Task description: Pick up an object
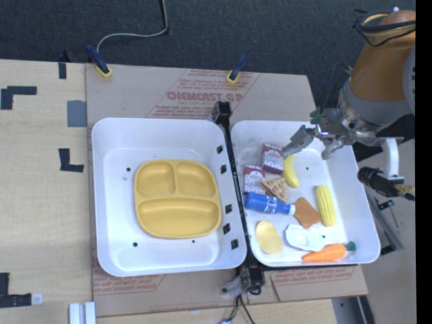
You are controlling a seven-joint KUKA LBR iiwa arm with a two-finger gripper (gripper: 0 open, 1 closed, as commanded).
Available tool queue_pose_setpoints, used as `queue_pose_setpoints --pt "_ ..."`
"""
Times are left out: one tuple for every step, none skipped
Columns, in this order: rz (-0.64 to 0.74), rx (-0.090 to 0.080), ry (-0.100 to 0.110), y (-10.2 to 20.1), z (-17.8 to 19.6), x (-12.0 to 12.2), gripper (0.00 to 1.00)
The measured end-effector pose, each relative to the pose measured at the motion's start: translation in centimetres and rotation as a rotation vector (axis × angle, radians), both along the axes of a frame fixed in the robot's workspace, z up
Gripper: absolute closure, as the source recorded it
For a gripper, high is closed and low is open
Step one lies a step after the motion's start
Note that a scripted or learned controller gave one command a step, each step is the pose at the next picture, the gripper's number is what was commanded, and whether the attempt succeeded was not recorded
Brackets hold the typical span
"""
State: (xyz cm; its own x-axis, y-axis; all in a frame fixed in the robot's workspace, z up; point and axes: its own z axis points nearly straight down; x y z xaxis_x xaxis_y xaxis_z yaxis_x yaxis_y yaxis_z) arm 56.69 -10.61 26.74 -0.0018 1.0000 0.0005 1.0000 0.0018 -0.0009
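Nearest the camera, in the right bin, lie a carrot, a corn cob and a blue bottle. The left bin holds a yellow divided plate. Farther back, the gripper hovers over the right bin's far edge, fingers apart and holding nothing, just beside a banana.

Even, diffuse light from overhead, fairly bright. The two shallow white plastic bins look slightly washed out, with soft thin shadows under their rims. The dark carpeted floor beyond the tabletop's far edge is grainy. Overall sharpness is modest; small items look soft.
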Motion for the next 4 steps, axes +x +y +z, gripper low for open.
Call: queue_pose_setpoints --pt "-0.002 0.000 0.003 -2.2 -11.5 0.8 0.00" --pt "0.000 -0.001 -0.010 -0.8 -17.8 6.7 0.00" --pt "-0.001 0.003 -0.007 -0.7 -16.7 6.7 1.00" --pt "0.001 0.000 -0.001 8.3 -8.3 0.9 1.00"
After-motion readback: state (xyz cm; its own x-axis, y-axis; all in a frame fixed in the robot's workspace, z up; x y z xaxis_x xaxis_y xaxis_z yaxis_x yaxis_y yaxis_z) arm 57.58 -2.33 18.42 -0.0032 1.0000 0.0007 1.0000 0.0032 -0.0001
